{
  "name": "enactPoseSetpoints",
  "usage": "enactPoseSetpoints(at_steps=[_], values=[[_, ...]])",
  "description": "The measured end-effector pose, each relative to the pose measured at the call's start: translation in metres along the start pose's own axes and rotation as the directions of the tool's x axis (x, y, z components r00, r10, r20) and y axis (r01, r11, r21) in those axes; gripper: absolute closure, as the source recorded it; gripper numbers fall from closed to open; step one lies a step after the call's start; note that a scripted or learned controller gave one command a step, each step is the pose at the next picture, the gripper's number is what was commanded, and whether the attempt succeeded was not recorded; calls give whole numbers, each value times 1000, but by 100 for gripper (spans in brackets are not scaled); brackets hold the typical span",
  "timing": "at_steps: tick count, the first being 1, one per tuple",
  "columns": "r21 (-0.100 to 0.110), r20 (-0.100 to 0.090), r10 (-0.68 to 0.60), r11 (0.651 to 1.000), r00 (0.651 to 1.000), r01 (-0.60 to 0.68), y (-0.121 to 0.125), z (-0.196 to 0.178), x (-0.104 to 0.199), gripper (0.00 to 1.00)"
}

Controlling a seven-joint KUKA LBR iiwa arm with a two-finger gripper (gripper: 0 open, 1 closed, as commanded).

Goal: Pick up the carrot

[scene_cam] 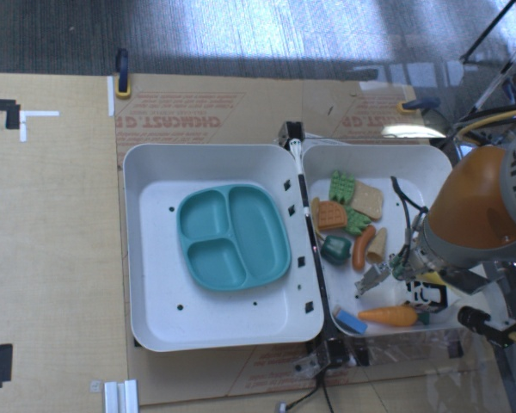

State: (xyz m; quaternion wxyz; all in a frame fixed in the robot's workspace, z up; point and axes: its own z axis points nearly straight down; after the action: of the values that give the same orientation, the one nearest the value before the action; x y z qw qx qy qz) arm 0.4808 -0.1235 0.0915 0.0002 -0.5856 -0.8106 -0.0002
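Gripper (374,280) hangs over the right bin (430,157), grip unreadable; carrot (390,316) lies loose just below, within reach

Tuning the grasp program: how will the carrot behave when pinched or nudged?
The carrot looks like a smooth, moulded toy, so probably stiff and light, perhaps slippery. Its round, tapered body lies flat on the right bin floor, so a nudge may roll or swing it toward the blue piece at its tip.
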Motion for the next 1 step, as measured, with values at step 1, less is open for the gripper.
enactPoseSetpoints(at_steps=[1], values=[[-1,1,-80,997,997,80,1,0,7,0]])
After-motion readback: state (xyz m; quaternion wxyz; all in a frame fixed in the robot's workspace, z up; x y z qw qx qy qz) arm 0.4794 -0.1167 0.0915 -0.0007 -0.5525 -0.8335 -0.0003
